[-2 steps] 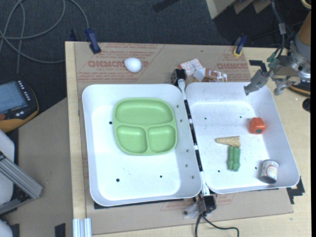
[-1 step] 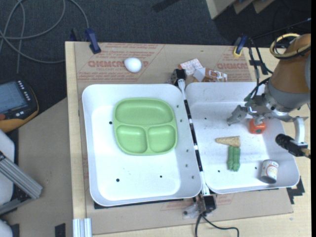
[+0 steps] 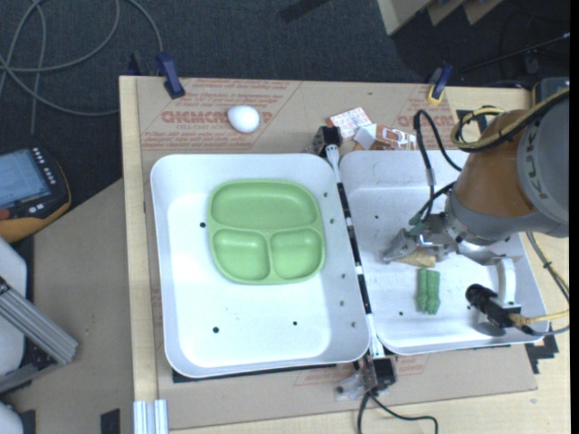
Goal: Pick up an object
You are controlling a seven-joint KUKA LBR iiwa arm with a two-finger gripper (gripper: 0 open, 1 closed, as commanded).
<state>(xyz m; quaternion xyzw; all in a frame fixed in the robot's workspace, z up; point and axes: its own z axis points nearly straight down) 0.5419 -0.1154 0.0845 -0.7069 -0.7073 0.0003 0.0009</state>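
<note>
My gripper (image 3: 401, 245) hangs low over the middle of the right bin (image 3: 389, 183), reaching in from the right on the grey arm with its orange band. A small tan object (image 3: 422, 259) lies right beneath the gripper's lower edge; I cannot tell whether they touch. A green, pickle-like piece (image 3: 428, 292) lies upright in the view just below that, apart from the gripper. In the left bin (image 3: 181, 269) sits a pale green divided plate (image 3: 267, 230).
A white egg-shaped thing (image 3: 242, 117) rests on the cardboard bench behind the left bin. Small printed packets (image 3: 364, 130) lie behind the right bin. Blue clamps (image 3: 169, 73) hold the bench's back edge. Cables trail near the arm at right.
</note>
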